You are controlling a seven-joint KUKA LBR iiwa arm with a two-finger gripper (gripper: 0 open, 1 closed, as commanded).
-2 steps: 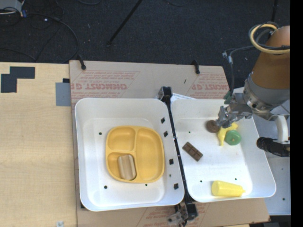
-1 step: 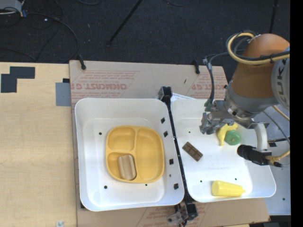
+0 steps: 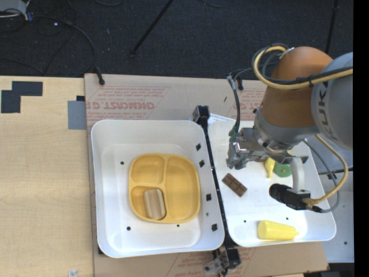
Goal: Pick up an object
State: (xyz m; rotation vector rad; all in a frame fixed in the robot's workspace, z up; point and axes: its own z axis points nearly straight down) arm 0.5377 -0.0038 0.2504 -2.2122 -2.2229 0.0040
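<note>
Arm positioned over the right bin

The arm [image 3: 300, 97] is reaching in from the right and hanging over the right bin [image 3: 323, 227]. The hand [image 3: 237, 159] is sitting low at that bin's left side, just above a brown chocolate-like bar [image 3: 234, 184] lying flat on the bin floor. Whether the hand is open or closed cannot be told, and nothing is showing between its tips. A yellow wedge-shaped object [image 3: 276, 230] is lying near the bin's front edge, well apart from the bar. A small yellow piece [image 3: 269, 167] and a green piece [image 3: 282, 169] are resting side by side under the wrist. In the left bin [image 3: 109, 154], a yellow divided plate [image 3: 183, 183] is holding a tan bread-like item [image 3: 154, 203] in its front compartment. Both bins are resting on the surface [image 3: 40, 183]
</note>
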